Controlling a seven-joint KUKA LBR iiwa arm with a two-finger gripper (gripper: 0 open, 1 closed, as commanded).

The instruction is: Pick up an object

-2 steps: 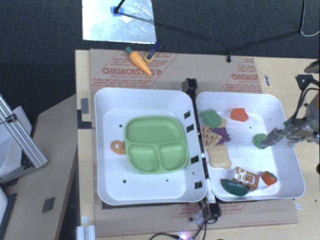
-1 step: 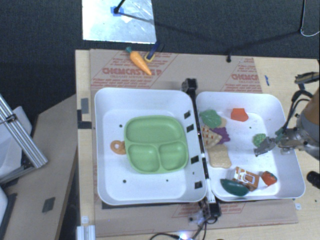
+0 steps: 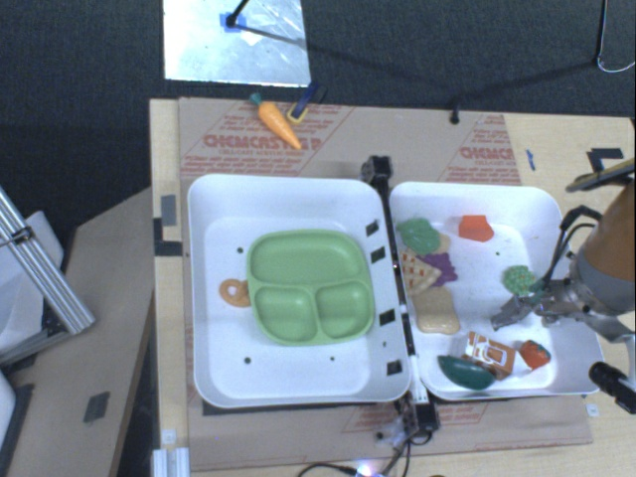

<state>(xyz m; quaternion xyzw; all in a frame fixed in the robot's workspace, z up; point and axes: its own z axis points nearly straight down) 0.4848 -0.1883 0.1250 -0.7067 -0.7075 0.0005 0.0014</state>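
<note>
Nothing is lifted yet — the pincer, jaws apart and bare, hangs low in the right bin — the grasp remains.

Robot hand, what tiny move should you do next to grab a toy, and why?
Probably a short drop straight down. The gripper hovers over a bare bit of the right bin, holding nothing, with the small green toy just beside it, so lowering there looks like the nearest grab.
</note>
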